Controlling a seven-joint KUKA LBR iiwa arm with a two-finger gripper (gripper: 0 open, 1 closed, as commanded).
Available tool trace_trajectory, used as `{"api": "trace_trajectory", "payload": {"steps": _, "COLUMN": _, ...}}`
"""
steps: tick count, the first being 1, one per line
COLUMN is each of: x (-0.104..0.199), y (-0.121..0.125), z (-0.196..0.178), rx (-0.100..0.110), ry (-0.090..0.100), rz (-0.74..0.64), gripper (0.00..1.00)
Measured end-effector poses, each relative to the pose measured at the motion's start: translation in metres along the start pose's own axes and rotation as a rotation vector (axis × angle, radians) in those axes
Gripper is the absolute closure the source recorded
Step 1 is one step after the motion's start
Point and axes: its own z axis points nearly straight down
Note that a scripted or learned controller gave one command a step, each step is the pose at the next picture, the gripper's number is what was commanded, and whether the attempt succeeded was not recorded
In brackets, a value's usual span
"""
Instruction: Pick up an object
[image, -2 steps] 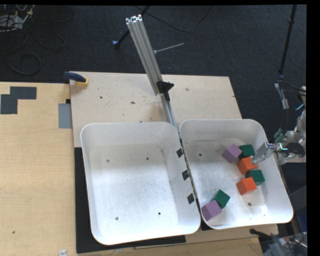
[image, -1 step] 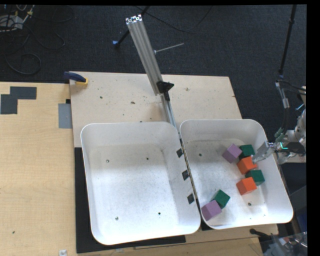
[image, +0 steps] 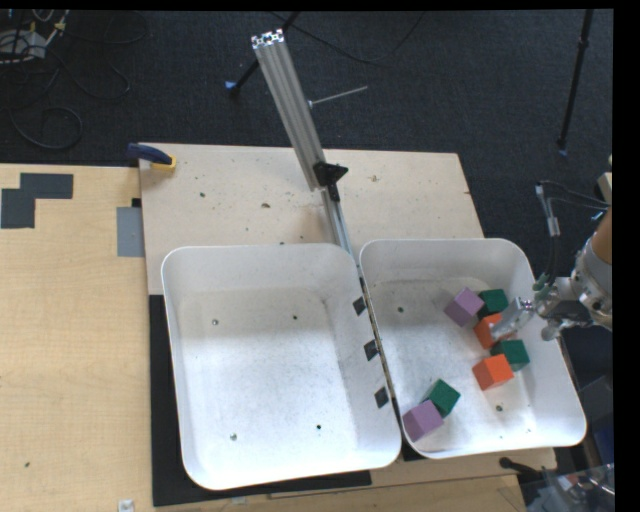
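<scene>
Hand: the grey two-finger hand (image: 522, 312) is seen low over the right-hand shallow white plastic bin (image: 440, 262), reaching in across its right wall; whether it is spread or pressed together cannot be told, and nothing is seen pinched in it.
Nearest things: a small orange cube (image: 487, 329) lies right at the hand's tip, partly covered by it, with a dark green cube (image: 493, 300) just above and a pale purple cube (image: 463, 307) to the left.
Other things: a second orange cube (image: 492, 372) and a second green cube (image: 515, 353) lie just below the hand; a green cube (image: 443, 396) and a purple cube (image: 422, 419) touch near the bin's front left corner.
Left bin: the other white bin (image: 200, 290) sits beside it on the counter (image: 250, 190).
Step in hand: a descent onto the crowded cluster is judged to be under way, with no grasp made yet.
Next move: one cube must be centred between the fingers without the neighbours being nudged, then closed on and lifted straight up.
</scene>
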Motion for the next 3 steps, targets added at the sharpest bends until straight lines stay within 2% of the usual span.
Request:
{"api": "trace_trajectory", "payload": {"steps": 1, "x": 0.000, "y": -0.010, "z": 0.049, "rx": 0.001, "ry": 0.001, "rz": 0.000, "gripper": 0.00}}
{"api": "trace_trajectory", "payload": {"steps": 2, "x": -0.005, "y": -0.002, "z": 0.091, "rx": -0.018, "ry": -0.007, "rz": 0.002, "gripper": 0.00}}
{"api": "trace_trajectory", "payload": {"steps": 3, "x": -0.006, "y": -0.003, "z": 0.082, "rx": -0.017, "ry": -0.007, "rz": 0.009, "gripper": 1.00}}
